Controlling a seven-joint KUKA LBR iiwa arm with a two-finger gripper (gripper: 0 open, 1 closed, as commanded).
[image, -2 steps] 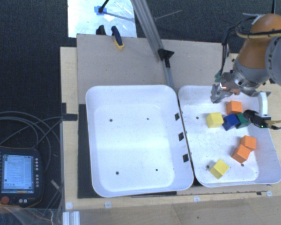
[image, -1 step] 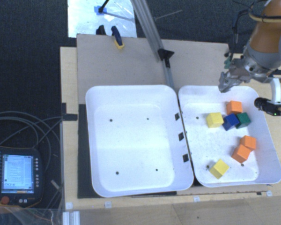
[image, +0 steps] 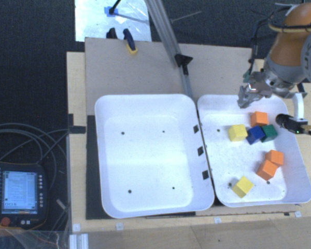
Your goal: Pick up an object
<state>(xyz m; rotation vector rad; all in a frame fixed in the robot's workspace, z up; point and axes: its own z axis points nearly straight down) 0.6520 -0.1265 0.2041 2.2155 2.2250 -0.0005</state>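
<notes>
In the right bin (image: 295, 188) lie several blocks. A yellow block (image: 238, 133), a blue block (image: 255, 134), a green block (image: 269, 133) and an orange block (image: 259, 119) cluster near the bin's far side. Two orange blocks (image: 270, 164) sit together lower right, and another yellow block (image: 243, 186) lies near the front. My gripper (image: 245, 98) hangs over the bin's far edge, above and left of the orange block in the cluster, with nothing seen between its fingers.
The left bin (image: 145, 154) stands beside the right one. A slanted grey pole (image: 163, 22) with a black clamp crosses the back of the bench. A teach pendant (image: 18, 193) with cables lies at the far left on the floor.
</notes>
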